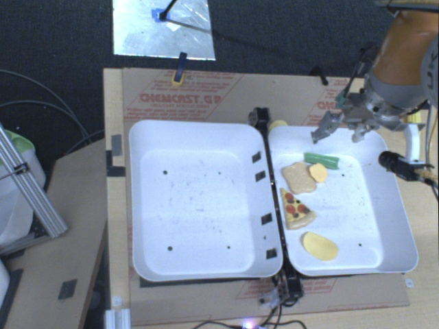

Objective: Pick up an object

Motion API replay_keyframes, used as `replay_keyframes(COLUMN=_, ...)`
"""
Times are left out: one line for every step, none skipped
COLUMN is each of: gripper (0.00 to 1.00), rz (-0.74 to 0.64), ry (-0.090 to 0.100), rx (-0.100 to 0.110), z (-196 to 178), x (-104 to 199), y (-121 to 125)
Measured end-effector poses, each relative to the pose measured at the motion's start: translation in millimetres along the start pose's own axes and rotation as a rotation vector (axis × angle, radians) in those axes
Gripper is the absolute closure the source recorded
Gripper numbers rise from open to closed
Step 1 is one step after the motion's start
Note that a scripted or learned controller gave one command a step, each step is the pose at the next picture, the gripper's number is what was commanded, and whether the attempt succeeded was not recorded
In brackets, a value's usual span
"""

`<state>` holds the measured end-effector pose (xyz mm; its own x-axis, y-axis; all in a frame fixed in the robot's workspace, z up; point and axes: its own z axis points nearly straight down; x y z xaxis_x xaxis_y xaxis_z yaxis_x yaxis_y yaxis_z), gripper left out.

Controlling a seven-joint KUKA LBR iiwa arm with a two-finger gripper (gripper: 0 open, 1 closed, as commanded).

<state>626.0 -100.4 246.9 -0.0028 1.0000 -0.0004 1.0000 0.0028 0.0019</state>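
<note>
Gripper hangs over the right bin's far edge, fingers spread w/ nothing between them. Closest grab imo is the green stick, just below-left of the tips in frame, long axis running roughly left-right. Tan bread piece, small yellow disc, pizza slice and yellow oval sit further down the bin.

The arm is cut off by the top and right edges, so its upper part is out of sight. The hand is small and somewhat blurred. A yellow thing behind the bins' black joint is half hidden; what it is cannot be told. The metal frame at the left runs off the edge. Cables at the bottom are cut off too.
</note>
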Motion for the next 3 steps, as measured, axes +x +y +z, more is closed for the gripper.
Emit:
replay_keyframes(gripper=0.0, rz=0.004, ry=0.002, rx=0.009, z=150.9, x=-24.0, y=-39.2)
replay_keyframes(gripper=0.0, rz=-0.009, ry=0.003, rx=-0.003, z=57.6, x=68.0, y=-73.0)
replay_keyframes(gripper=0.0, rz=-0.004, ry=0.002, rx=0.001, z=5.5, x=118.2, y=-121.3)
